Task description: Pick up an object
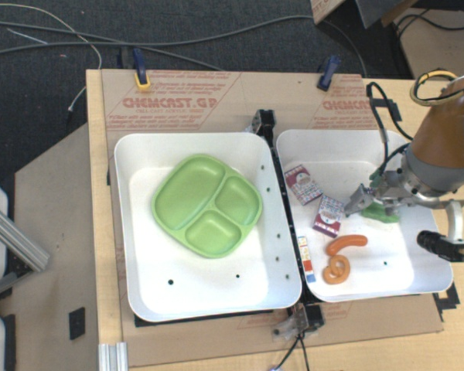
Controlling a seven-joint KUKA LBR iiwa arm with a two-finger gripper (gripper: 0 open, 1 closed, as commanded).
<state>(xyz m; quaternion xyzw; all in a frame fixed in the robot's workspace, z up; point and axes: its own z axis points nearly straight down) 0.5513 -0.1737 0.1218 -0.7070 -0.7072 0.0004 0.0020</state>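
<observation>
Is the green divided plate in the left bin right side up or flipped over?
Right side up. The green plate lies flat on the left bin floor, with its three compartments facing the camera as hollows.

— Any writing you can read?
— Red "CHEMCAST GP" printed on the brown cardboard sheet point(178, 99) under the bins, far left of the claw point(365, 199); it repeats, partly hidden, just behind the claw.
— The small packets?
— Too small to read.
</observation>
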